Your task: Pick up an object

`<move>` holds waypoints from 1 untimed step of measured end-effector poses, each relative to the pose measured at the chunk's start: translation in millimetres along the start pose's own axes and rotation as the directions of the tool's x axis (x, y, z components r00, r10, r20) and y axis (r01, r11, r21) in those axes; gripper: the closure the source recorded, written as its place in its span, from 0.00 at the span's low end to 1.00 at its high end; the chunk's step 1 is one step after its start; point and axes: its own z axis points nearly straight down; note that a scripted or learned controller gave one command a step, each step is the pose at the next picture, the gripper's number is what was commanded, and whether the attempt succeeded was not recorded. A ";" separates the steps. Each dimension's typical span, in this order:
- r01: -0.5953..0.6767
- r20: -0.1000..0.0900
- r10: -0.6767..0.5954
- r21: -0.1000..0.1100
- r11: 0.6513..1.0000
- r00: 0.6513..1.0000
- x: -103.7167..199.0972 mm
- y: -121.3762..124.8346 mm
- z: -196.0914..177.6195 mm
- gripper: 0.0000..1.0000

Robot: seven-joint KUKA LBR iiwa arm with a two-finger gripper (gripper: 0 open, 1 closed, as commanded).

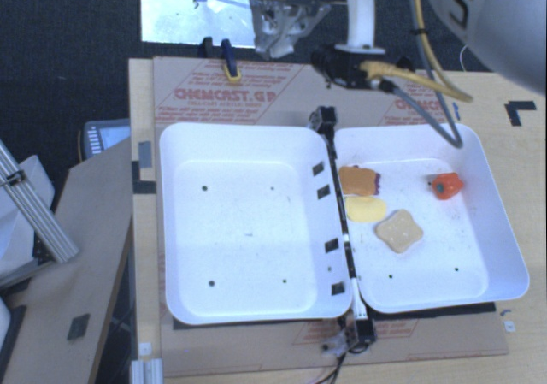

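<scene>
The right bin point(500, 245) holds several small items. An orange-brown block with a purple edge point(358, 180) lies by its left wall. Just below it rests a flat yellow piece point(366, 209), and a tan cookie-shaped piece point(399, 231) touches that one's lower right. A small orange-red item with a dark stem end point(445, 186) lies apart at the right. My gripper point(276, 42) hangs high beyond the far rim of the left bin point(179, 288), well away from all the items, and I see nothing in it.
Both bins sit on a printed cardboard sheet point(231, 96). A blue and yellow clamp point(229, 62) stands at its far edge. Yellow and grey cables point(427, 91) drape over the right bin's far corner. An aluminium bar point(30, 203) leans at the left.
</scene>
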 end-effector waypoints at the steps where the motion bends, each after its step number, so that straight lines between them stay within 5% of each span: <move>1: -0.005 0.001 0.005 0.001 1.000 1.000 -1.2 32.5 0.5 1.00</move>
